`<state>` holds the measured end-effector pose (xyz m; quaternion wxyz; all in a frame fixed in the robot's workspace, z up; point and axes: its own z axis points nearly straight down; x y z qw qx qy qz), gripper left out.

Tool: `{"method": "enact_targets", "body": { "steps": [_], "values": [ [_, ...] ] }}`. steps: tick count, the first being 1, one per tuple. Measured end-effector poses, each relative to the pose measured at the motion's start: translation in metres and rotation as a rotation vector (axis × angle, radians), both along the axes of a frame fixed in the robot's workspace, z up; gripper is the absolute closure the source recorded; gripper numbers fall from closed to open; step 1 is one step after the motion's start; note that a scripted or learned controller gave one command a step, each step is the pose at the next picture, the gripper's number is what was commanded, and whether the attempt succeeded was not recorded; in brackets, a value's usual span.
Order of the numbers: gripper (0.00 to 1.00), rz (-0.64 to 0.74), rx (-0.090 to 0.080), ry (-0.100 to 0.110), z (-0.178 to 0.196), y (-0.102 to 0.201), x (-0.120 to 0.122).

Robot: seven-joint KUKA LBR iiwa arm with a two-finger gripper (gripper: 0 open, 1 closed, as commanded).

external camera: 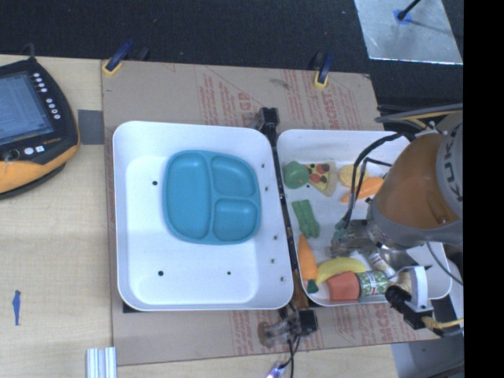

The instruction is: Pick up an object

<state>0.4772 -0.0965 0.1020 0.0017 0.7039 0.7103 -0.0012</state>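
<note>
my arm [421, 191] stood nearest the lens, its orange band over the right bin [295, 144], wrist pointing down toward that bin's near half. my pincer [350, 241] hung low over the toys there, above the banana [340, 268]; i could not tell from the picture how its tips were set, and i saw nothing gripped in it. no toy was lifted.

contents of the right bin, as found: a green round toy [295, 175] at the far left, touching a pizza slice [320, 176]; a pale piece with an orange one [364, 187] just beside it, partly hidden under my arm; a green pickle-like piece [306, 217] along the left wall; a carrot [307, 260] below it, near the wall; the banana lying across the near end, touching a red cup [344, 287]; a small bottle [376, 283] lying on its side right of the cup.

the left bin [126, 211] held a blue divided plate [211, 197], flat, toward its far half.

both bins sat side by side on cardboard [197, 93], clamped with a blue clip [116, 58] at the far left and a second clip [321, 66] at the far right. a pendant [27, 124] lay on the bench at far left.
</note>
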Motion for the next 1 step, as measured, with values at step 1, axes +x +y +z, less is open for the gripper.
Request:
{"method": "enact_targets", "body": {
  "steps": [1],
  "values": [
    [1.0, -0.005, 0.004, 0.003, 0.09, 0.0081, 0.073]
  ]
}}
